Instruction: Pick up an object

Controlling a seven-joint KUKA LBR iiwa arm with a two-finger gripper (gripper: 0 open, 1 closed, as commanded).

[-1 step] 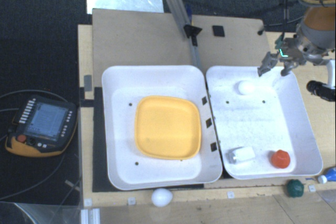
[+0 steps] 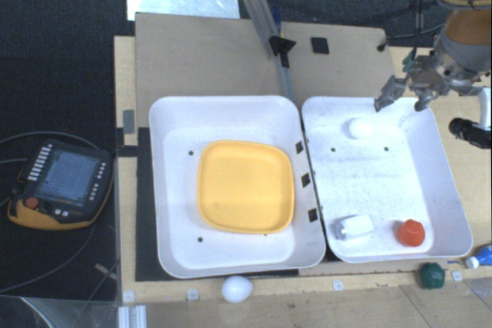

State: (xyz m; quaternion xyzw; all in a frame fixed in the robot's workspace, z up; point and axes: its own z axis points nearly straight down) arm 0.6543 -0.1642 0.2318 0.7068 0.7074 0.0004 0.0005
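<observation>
Nearest the camera, along the bench's front edge, a white egg-shaped object [image 2: 237, 289] lies just outside the left bin [image 2: 173, 165], and a dark green ball [image 2: 431, 276] sits just outside the front right corner of the right bin [image 2: 438, 165], with a small blue and white item [image 2: 478, 260] beside it at the frame's edge.

Inside the right bin, two things sit close to the front wall: a white rectangular block [image 2: 352, 226] toward the front left corner and an orange-red cup-like object [image 2: 411, 233] toward the front right, apart from each other and each just short of the rim. The middle of this bin's floor is bare white. Farther back, a white ball [image 2: 360, 127] rests near the rear wall, left of centre, with free floor on its near side.

The left bin holds a yellow square plate [image 2: 246, 186] lying flat at its centre, with a band of white floor all round it. The two bins meet along their inner walls.

At the far right, the gripper [image 2: 402, 99] hangs over the right bin's rear rim, its two fingers spread with nothing between them, up and to the right of the white ball and not touching it.

Off the bench at left, a control pendant [image 2: 61, 182] lies on the dark floor.
</observation>
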